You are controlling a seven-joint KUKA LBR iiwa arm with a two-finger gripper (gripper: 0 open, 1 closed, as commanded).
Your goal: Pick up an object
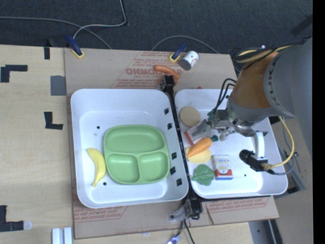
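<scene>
arm: reached in from the right, wrist bent down over the right bin [274,187]; orange band seen above the wrist.
jaws [209,127]: lowered at the left-centre of the right bin, just right of the object cluster; finger spacing is hidden by the gripper body, so open or closed cannot be told. Nothing is seen held between them.
likely target: carrot [199,147], lying tilted just below the jaws, near the divider between bins. Judged closest pick candidate; contact cannot be confirmed.
red piece [189,135]: small, beside the jaws on the left, partly covered; identity unclear.
round tan item [190,116]: far-left corner of the right bin, just beyond the jaws.
yellow block [199,157]: touching the carrot on its near side; a crowded grasp is expected there.
green leafy toy [202,175]: near-left of the right bin, apart from the jaws.
small carton [222,166]: right of the yellow block, lying flat with space around it.
left bin [81,105]: holds a green divided plate [136,153] in the centre and a banana [97,165] along its left side; both well apart from the arm.
placement logic: objects are bunched against the left wall of the right bin, so the approach is made from the open right side.
risk: neighbours may be nudged or pinched together, since the carrot, block and red piece lie tight.
progress: judged early, descent or pre-grasp; no lift is shown.
</scene>
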